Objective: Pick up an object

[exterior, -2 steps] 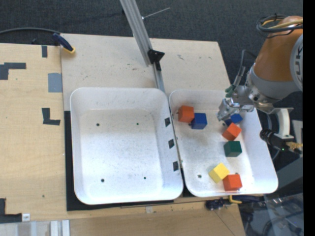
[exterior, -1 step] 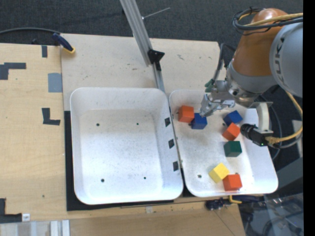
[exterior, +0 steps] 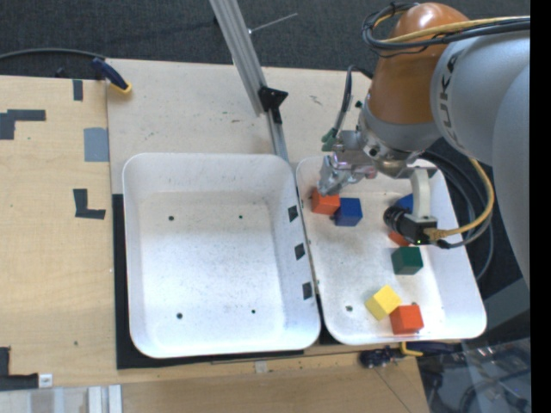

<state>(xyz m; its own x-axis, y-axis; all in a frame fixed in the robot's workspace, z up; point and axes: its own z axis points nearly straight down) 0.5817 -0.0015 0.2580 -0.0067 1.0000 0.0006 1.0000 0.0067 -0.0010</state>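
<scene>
**Gripper low over the orange block in the right bin**

We see the gripper (exterior: 331, 181) at the right bin's (exterior: 456, 312) eleven o'clock corner, its tip just above an orange block (exterior: 324, 202); how wide the jaws stand we cannot tell. A blue block (exterior: 349, 212) touches the orange one at three o'clock. Toward four o'clock lies a green block (exterior: 406, 261), and near six o'clock a yellow block (exterior: 384, 302) beside a red-orange block (exterior: 406, 318). At nine o'clock sits the left bin (exterior: 138, 256).
</scene>
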